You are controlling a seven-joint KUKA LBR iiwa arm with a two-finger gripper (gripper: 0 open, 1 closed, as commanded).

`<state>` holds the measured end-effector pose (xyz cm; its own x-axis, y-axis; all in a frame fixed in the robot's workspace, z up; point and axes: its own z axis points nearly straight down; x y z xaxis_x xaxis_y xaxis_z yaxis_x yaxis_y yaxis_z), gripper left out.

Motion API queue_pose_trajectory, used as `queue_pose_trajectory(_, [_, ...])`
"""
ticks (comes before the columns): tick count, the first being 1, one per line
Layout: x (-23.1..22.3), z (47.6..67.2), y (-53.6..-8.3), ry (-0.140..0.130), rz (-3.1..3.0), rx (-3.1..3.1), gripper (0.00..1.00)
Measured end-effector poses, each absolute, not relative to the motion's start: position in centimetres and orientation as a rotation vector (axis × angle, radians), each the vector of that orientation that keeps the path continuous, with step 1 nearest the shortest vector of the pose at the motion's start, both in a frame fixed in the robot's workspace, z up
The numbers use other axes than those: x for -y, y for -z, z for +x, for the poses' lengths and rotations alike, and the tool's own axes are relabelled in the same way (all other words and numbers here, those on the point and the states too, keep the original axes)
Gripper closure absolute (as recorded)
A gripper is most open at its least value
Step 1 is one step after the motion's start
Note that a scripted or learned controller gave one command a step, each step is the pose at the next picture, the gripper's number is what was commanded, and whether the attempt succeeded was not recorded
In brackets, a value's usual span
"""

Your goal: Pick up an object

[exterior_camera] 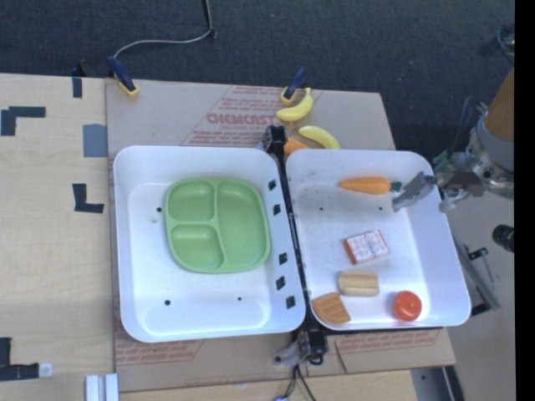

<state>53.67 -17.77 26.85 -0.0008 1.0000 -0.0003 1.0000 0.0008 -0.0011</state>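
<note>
In the right bin (435, 249) lie an orange carrot (365, 185) near the far wall, a small red-and-white packet (366, 246) in the middle, a tan bread roll (358, 284), an orange-brown wedge (332, 309) at the near left corner and a red tomato (407, 306) at the near right. My gripper (425, 189) hangs over the bin's far right edge, just right of the carrot's tip and apart from it. Nothing shows between its fingers.
The left bin (134, 249) holds a green divided plate (218, 225). Two yellow bananas (306, 119) lie on the cardboard behind the bins, beside blue clamps (123, 74). A black divider (286, 224) runs between the bins. The arm (493, 153) enters from the right.
</note>
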Motion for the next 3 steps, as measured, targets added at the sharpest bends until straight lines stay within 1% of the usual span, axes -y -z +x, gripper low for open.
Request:
queue_pose_trajectory(1, [11.3, 52.9, -15.9, -0.002, -2.217, 2.221, 0.00])
queue_pose_trajectory(2, [12.7, 53.5, -8.9, 0.003, -2.229, 2.225, 0.00])
queue_pose_trajectory(3, [12.6, 53.8, -10.2, 0.012, -2.233, 2.233, 1.00])
